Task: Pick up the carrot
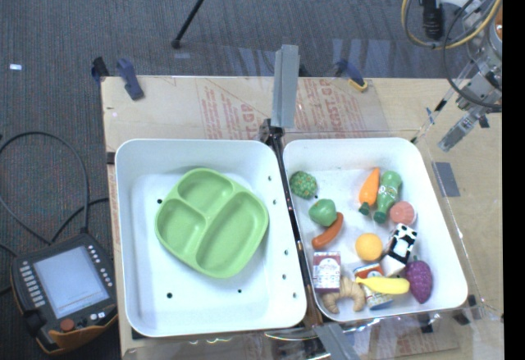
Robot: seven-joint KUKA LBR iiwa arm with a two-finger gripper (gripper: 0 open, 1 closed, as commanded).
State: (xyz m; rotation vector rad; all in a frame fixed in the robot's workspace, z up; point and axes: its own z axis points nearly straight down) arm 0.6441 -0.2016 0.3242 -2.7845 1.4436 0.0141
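The carrot [370, 186], orange and tapered, lies in the upper middle of the right bin [426, 166], touching a green bottle [387, 193] on its right. My gripper [464, 127] hangs at the view's upper right, above the bench just outside the right bin's far right corner. It is well up and to the right of the carrot, with nothing seen in it. The arm's wrist and its cables [431, 6] are cut off by the right edge.
Around the carrot lie broccoli [303, 184], a green pepper [322, 211], a sausage [328, 231], an orange [369, 247], a pink disc [402, 213], a cow-patterned carton [401, 243], grapes [418, 279], a banana [385, 286] and a red box [326, 271]. The left bin [131, 178] holds a green divided plate [212, 221].
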